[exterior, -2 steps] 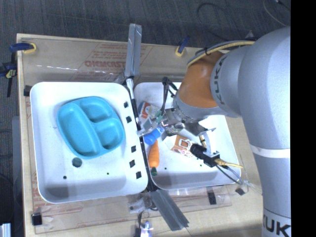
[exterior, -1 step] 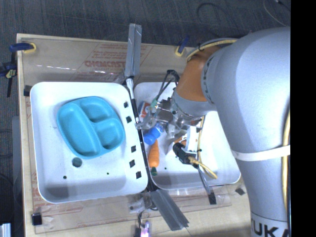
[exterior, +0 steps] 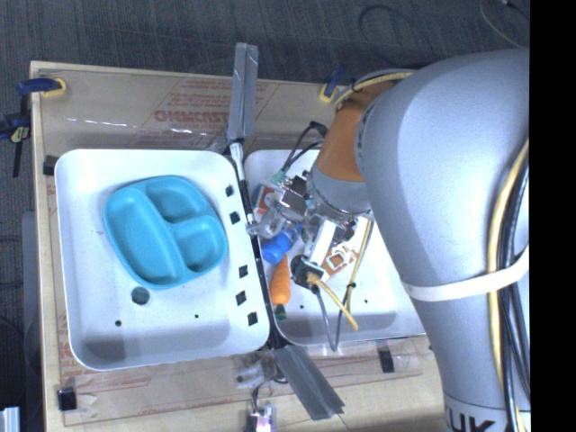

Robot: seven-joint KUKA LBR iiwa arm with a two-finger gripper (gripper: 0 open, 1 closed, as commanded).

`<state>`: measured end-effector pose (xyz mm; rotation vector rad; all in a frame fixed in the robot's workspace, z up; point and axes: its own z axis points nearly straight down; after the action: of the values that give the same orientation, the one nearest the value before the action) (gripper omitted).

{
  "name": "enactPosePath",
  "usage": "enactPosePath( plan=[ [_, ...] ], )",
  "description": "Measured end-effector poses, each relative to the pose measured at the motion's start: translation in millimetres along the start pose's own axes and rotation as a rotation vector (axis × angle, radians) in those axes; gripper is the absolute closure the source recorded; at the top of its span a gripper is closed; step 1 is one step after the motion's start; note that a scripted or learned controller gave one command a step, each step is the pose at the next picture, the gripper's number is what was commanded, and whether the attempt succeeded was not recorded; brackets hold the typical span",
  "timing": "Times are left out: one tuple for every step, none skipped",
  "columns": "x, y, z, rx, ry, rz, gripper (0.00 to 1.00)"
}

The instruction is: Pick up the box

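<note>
hand (exterior: 281, 212): low over the right bin (exterior: 387, 318), just up-view of the carrot (exterior: 281, 282); open or closed, cannot tell.
box (exterior: 340, 259): small, pale, red print, just right of the carrot, partly under the wrist.
do well: shift right of the carrot, centre over the box, then descend.

Robot lab: clamped bench (exterior: 135, 106), bins (exterior: 81, 241)

White bins: two – left (exterior: 180, 331), right (exterior: 387, 313). Blue divided tray (exterior: 166, 230): one. Dark round piece (exterior: 139, 296): one. Orange carrot-like item (exterior: 281, 283): one. Small blue item (exterior: 277, 246): one.
</note>
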<state>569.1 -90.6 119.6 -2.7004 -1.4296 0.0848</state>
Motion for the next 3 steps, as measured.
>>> enactPosePath(
  plan=[
    [20.0, -7.5, -17.3, 0.011, 0.024, -0.035, 1.0],
    [80.1, -25.4, -118.5, -0.095, 0.016, 0.167, 1.0],
    [89.4, -90.3, -131.4, -0.087, 0.035, 0.608, 1.0]
  ],
)
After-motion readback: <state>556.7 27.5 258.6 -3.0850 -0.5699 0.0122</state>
